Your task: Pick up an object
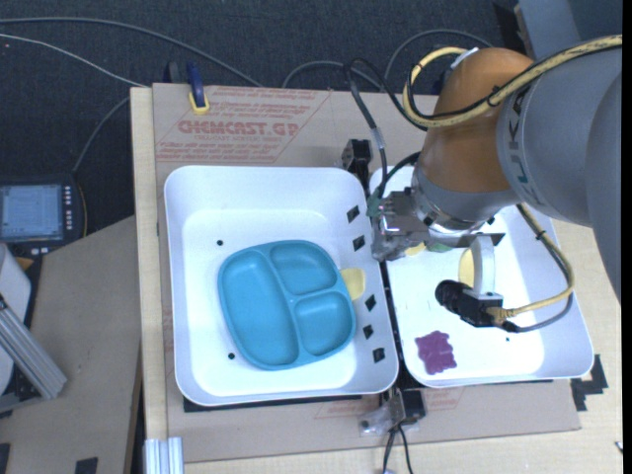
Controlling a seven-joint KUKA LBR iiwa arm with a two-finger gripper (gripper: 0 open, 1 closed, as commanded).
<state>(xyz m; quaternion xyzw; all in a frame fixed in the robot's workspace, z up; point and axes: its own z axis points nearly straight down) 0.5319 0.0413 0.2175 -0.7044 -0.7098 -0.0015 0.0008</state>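
Cardboard sheeting (247,117) over dark carpet (99,28) is seen under two shallow white plastic bins; the left bin (188,225) holds a blue divided plastic tray (284,302). The gripper (395,237) is placed over the right bin's (553,314) far-left corner, its finger state undeterminable, with a purple crinkled object (435,352) near.

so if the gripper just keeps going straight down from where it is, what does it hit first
Most likely the right bin's floor near its left wall, beside the small yellow piece. The gripper sits by the divide between the bins, so depth is hard to judge.
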